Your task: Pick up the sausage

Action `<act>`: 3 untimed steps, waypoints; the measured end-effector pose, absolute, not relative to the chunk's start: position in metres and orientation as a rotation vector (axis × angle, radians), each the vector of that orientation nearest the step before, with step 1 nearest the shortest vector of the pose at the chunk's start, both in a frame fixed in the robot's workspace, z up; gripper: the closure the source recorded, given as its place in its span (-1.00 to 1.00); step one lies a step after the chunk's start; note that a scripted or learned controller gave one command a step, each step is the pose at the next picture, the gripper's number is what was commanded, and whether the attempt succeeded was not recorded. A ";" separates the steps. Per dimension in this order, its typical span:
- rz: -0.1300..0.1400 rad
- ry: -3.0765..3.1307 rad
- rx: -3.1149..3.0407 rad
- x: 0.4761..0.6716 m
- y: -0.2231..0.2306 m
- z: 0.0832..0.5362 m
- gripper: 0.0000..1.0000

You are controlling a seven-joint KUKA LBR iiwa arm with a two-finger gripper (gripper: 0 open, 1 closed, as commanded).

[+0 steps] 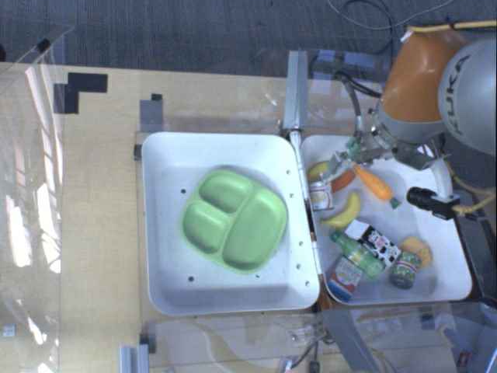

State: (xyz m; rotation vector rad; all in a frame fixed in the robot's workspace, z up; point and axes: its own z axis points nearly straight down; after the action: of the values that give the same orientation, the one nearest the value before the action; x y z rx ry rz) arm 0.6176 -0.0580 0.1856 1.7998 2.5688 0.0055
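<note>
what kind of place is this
Likely a robotics lab test bench: two white bins fixed to a wooden bench, toy food such as a banana, a clear safety screen and loose cables.

Arm: one, grey, orange band point(415, 72) above the wrist; enters from 3 o'clock and occupies the upper right of the camera view, toward 2 o'clock. Wrist: below the orange band, angled down and toward 8 o'clock. Gripper point(339, 169): at the wrist's lower end, pointing toward 8 o'clock, low over the right-hand bin's upper left part. Fingers: thin, pale, close together at the tips.
</note>
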 end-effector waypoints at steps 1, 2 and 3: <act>0.009 2.653 1.647 0.617 -0.108 0.107 -1.00; -0.002 2.685 1.627 0.671 -0.131 0.097 -1.00; 0.007 2.705 1.589 0.663 -0.157 0.089 -1.00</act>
State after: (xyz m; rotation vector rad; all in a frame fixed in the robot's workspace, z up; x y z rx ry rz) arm 0.6634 -0.1569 0.0891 1.5887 2.7046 0.0075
